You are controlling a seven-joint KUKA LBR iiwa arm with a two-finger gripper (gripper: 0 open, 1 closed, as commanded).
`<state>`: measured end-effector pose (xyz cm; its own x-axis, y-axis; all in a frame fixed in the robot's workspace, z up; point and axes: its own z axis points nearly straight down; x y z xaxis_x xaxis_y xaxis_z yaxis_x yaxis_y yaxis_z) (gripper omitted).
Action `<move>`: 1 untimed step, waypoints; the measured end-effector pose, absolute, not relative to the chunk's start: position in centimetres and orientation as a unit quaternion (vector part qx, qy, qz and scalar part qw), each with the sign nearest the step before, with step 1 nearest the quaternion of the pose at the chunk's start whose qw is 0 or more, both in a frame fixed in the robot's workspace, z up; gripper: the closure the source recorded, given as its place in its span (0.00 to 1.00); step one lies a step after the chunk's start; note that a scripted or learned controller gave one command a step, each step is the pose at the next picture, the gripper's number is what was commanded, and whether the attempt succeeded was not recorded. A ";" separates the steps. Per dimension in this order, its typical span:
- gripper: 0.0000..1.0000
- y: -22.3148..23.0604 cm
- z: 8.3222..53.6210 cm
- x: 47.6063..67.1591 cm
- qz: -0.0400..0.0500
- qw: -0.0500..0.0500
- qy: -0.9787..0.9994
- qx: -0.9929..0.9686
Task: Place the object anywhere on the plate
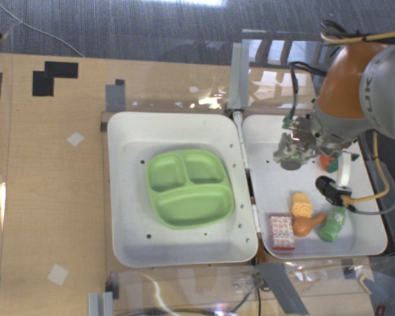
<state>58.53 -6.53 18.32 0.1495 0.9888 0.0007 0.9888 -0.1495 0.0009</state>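
A green divided plate lies in the middle of the left bin. My gripper hangs over the upper middle of the right bin, pointing down close to the floor. Below it, near the bin's front edge, lie a yellow corn cob, a brown drumstick, a green bottle and a small pink box. A small orange-red item peeks out from under the wrist, mostly hidden. None of these things touches the gripper.
A raised divider separates the two bins. A black cable loops from the wrist over the right bin's right side. The arm's orange band covers the bin's back right corner.
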 end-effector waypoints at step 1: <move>1.00 0.3 18.3 59.2 0.000 0.000 0.671 0.742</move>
<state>59.23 0.33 18.32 0.1008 0.9949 0.0005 0.9949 -0.1008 0.0008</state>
